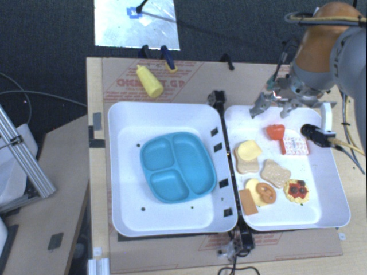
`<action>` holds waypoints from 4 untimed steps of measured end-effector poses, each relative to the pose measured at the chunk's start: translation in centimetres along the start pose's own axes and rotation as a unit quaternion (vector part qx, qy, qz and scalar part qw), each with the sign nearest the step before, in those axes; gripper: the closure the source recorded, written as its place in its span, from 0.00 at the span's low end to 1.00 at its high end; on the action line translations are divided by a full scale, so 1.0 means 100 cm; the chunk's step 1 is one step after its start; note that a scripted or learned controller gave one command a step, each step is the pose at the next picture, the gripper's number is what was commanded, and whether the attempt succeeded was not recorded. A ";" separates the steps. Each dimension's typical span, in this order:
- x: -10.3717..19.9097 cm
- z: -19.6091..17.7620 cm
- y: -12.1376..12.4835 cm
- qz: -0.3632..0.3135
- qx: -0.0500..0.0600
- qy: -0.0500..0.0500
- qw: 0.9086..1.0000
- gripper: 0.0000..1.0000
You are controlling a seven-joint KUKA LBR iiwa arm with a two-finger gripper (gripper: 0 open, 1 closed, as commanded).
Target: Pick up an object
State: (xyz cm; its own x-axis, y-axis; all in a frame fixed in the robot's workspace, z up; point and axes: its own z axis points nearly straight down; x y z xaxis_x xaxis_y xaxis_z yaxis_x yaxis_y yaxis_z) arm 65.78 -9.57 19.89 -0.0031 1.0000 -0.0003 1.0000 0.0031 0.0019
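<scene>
The right white bin holds several toy foods: a red piece, a red-and-white packet, a yellow slice on bread, a toast slice, an orange ring, a brown cracker and a berry tart. My gripper hangs over the back edge of this bin, just behind the red piece. It is open, with nothing between its spread fingers.
The left white bin holds a blue divided plate. A yellow bottle lies on the cardboard behind it. A black divider runs between the bins. The arm fills the upper right.
</scene>
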 end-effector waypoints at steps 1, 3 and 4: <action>-0.035 0.096 -0.046 0.003 0.005 0.000 1.000 0.00; -0.111 0.075 -0.174 0.002 0.001 0.000 1.000 0.00; -0.107 0.112 -0.170 0.001 -0.002 -0.001 1.000 0.00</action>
State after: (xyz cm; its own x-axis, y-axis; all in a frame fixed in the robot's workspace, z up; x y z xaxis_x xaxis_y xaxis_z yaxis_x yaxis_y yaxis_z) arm 48.85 -20.31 8.68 -0.0007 1.0000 -0.0013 1.0000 0.0007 0.0054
